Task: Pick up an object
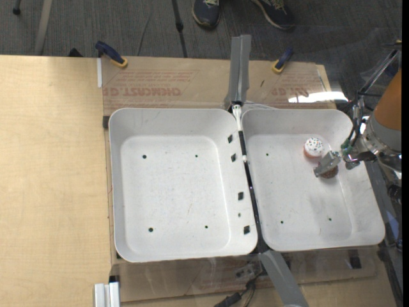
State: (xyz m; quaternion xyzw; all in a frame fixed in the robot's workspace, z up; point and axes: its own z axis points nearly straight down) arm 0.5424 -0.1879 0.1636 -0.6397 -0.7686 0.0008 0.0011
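Observation:
A small round white object with red specks point(313, 146) lies in the right bin point(300, 232), in its far right part. Just in front of it and to the right, my gripper point(329, 164) reaches low into the same bin from the right edge. A small brown object point(328, 171) sits right at the gripper's tip; whether it is gripped or only lying under the tip is unclear. The grey arm with its orange band point(391, 107) rises at the view's right side.
The left bin point(128, 235) stands beside the right one, with a grey divider bar point(240, 75) and black clips between them. Both bins rest on cardboard point(166, 85) held by clamps. A wooden bench top point(51, 171) spreads to the left.

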